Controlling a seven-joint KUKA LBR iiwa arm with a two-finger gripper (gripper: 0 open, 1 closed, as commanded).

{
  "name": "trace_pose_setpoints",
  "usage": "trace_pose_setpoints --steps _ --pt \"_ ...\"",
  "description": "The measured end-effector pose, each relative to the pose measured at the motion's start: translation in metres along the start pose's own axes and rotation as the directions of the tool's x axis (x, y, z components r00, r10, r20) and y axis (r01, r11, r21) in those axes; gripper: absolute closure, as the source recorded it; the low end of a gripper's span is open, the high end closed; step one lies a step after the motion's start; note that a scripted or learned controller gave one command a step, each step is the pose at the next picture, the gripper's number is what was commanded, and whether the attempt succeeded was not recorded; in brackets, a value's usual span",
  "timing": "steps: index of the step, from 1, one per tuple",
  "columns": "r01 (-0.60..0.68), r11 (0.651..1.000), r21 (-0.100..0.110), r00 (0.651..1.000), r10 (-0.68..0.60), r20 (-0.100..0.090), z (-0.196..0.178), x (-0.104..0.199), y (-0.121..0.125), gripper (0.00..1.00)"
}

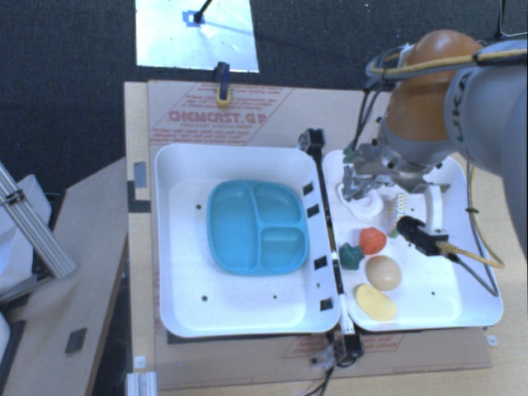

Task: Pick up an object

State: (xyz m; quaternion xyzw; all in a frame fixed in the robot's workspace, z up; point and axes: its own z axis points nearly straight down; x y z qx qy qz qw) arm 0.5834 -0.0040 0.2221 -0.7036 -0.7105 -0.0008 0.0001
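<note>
— While the arm (445, 97) looms over the right bin (483, 304), gripper (360, 190) low above a white piece (363, 209), is anything lifted?
— Can't tell its grasp; red tomato (373, 240) lies nearby, unpicked.

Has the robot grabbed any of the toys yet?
Not yet. Done: the tool has reached the right bin. In hand: nothing visible. Left: picking one up, as the red tomato, egg, yellow lemon and teal piece lie on the bin floor.
</note>
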Motion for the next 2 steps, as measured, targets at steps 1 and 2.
trace_pose_setpoints --steps 1,2 --pt "0.001 1.0 -0.002 1.0 -0.001 -0.001 -0.002 0.061 0.019 1.0" --pt "-0.001 1.0 -0.002 1.0 0.001 0.0 0.002 0.104 0.028 1.0"
